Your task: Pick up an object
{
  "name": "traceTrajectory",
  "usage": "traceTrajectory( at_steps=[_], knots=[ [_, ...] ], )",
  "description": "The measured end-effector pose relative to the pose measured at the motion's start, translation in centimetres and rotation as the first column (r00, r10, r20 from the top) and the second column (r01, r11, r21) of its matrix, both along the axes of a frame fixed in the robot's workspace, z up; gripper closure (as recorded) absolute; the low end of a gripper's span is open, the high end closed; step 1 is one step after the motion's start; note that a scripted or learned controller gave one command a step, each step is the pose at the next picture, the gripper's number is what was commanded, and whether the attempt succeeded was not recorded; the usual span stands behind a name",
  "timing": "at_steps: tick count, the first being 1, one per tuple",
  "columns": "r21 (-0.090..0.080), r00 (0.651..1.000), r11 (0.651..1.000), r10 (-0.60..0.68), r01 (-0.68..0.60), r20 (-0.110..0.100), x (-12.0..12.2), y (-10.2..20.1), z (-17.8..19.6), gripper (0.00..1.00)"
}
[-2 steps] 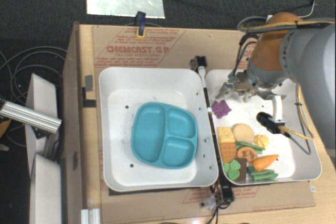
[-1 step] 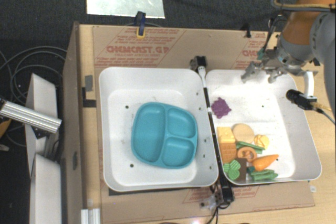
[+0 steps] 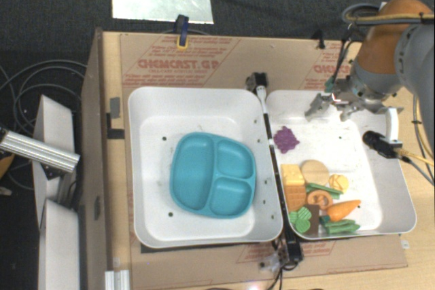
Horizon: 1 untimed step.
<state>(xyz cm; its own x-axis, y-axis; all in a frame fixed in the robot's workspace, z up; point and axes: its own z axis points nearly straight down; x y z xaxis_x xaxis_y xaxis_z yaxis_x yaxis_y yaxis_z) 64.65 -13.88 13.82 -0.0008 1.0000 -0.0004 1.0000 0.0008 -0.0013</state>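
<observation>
My gripper hangs over the back of the right bin, its two fingers spread apart with nothing between them. A purple bunch of grapes lies below and left of it, near the divider. Further toward the front sits a heap of toy food: a yellow block, a tan round piece, an orange slice, a carrot, a brown pretzel-like piece and green pieces. All of these lie apart from the gripper.
The left bin holds a teal divided plate. A ridge separates the two bins. Bare white floor lies in the right bin's back half around the gripper. Cardboard borders the bins behind.
</observation>
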Motion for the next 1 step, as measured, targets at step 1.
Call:
traceTrajectory(
  at_steps=[1],
  knots=[
    [0.002,1.0,1.0,0.008,-0.008,0.001,0.82,5.54,-3.88,0.0]
  ],
)
